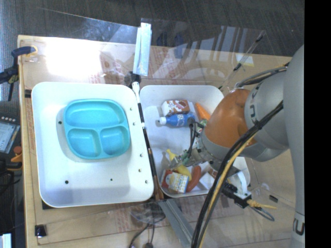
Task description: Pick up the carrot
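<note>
The carrot (201, 109) is a short orange piece lying at the back of the right bin (151, 99), just right of a blue and white bottle (178, 120). Its right end is hidden under the arm's orange band (230, 124). My gripper (189, 152) reaches down into the middle of the right bin, in front of the carrot and above a heap of small items. The wrist hides most of it.
A brown and white packet (175, 106) lies behind the bottle. At the front of the right bin are a red sausage (194, 176), a yellow piece (182, 169) and a small carton (177, 182). The left bin (46, 174) holds a blue sectioned tray (96, 127).
</note>
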{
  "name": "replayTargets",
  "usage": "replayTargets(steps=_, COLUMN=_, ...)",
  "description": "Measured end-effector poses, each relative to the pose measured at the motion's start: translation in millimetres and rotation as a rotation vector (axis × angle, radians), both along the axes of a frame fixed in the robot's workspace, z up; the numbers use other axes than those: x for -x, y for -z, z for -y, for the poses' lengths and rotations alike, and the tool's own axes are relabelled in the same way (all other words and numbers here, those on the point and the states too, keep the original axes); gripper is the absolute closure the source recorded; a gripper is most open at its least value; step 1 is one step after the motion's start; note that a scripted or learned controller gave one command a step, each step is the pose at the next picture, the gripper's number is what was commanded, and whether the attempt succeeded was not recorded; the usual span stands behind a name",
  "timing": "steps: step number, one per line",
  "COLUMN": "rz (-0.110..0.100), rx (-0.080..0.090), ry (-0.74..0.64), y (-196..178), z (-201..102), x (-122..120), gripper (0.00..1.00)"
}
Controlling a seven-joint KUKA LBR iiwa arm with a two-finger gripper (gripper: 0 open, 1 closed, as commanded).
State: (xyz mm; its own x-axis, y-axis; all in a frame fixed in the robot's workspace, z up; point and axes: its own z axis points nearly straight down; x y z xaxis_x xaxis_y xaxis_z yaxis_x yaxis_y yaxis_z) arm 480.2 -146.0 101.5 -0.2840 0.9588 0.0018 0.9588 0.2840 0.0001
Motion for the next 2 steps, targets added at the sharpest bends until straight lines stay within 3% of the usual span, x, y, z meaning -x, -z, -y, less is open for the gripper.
replayTargets(steps=1, rz=-0.005, rx=0.002, ry=0.038, y=-89, z=-103, x=4, gripper=1.0)
replayTargets(steps=2, rz=-0.003, rx=0.002, ry=-0.007, y=-134, z=-51, x=-41, gripper=1.0)
